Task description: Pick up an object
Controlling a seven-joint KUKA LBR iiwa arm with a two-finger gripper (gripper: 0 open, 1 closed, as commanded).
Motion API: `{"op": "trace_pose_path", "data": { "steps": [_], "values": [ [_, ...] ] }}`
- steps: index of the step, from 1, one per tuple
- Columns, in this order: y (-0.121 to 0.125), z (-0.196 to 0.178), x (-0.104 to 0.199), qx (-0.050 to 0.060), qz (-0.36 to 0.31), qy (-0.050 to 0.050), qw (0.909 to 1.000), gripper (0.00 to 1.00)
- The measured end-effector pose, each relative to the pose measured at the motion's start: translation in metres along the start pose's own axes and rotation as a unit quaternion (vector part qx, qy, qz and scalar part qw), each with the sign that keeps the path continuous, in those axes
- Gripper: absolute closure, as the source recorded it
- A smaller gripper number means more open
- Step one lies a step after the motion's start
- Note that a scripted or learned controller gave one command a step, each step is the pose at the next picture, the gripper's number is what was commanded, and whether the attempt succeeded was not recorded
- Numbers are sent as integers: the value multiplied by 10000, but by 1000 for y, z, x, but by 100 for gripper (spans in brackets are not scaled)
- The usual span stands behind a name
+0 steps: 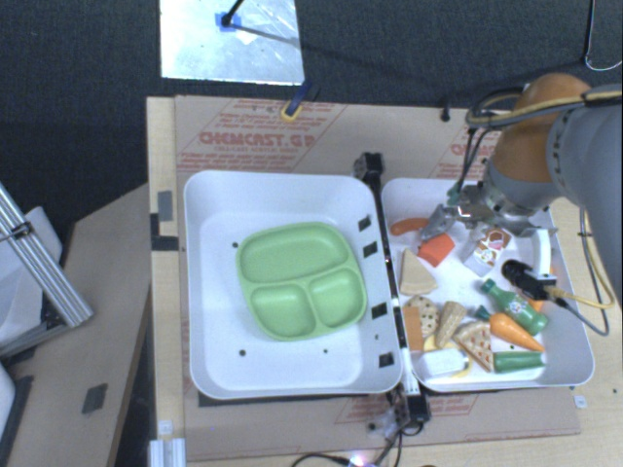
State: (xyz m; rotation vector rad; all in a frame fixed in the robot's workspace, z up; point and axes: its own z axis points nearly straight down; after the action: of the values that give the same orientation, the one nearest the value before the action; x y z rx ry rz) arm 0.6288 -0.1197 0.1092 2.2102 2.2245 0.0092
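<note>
The right white bin [574, 358] holds several toy foods. My gripper [443, 222] hangs low over its far left part, just above an orange-red block [439, 250] and next to a red sausage [408, 227]. Nothing visibly sits in the gripper. A tan bread slice [417, 276] lies just in front of the block. Nearer the front are a cracker [421, 319], a green bottle [513, 305], a carrot [517, 332] and a green cucumber [517, 361].
The left white bin [209, 290] holds a green divided plate [297, 278]. A black clip row [375, 251] marks the wall between the bins. The arm [545, 154] and its cables cover the right bin's far right corner. A small white packet [490, 247] lies beside the gripper.
</note>
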Motion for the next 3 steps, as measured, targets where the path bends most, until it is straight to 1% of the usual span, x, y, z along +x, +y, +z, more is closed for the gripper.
{"op": "trace_pose_path", "data": {
  "steps": [1,2,3],
  "values": [
    [1,24,1,27,-6,-1,10000,0],
    [2,13,1,15,-10,-3,10000,100],
    [-3,-49,-3,5,22,-7,10000,100]
  ]
}}
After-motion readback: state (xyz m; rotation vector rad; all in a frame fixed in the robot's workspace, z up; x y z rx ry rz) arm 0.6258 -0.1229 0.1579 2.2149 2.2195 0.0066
